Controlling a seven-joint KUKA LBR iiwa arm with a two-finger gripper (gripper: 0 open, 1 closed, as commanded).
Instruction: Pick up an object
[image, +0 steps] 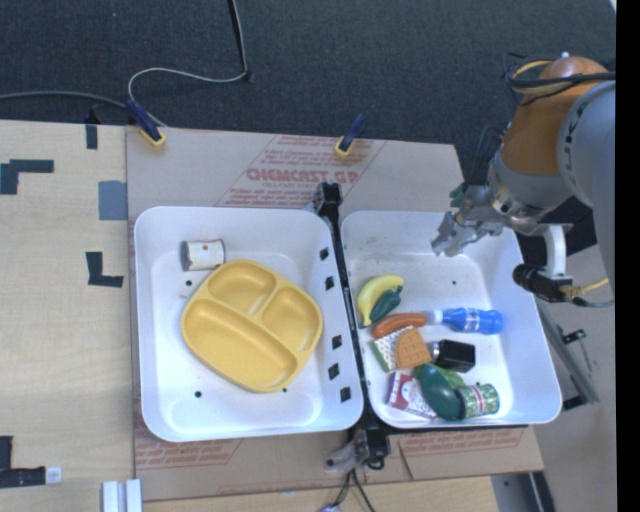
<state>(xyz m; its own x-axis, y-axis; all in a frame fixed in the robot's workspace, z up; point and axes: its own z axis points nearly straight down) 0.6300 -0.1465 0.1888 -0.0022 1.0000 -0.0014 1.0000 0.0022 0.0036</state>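
My gripper (446, 241) hangs over the back part of the right bin (400, 232), above bare white floor, with nothing between its fingers that I can make out. In front of it lie a yellow banana (376, 293), a red hot dog (398, 324), a blue bottle (472, 320), a toast slice (411, 349), a small black block (456, 354), a dark green vegetable (438, 390), a green can (480, 400) and a red-and-white packet (400, 393). The banana is the closest, to the gripper's front left.
The left bin (160, 390) holds a yellow divided plate (252, 323) and a small white can (203, 253) on its side. A black clamp (327, 197) sits on the divider between the bins. Brown cardboard lies under both bins.
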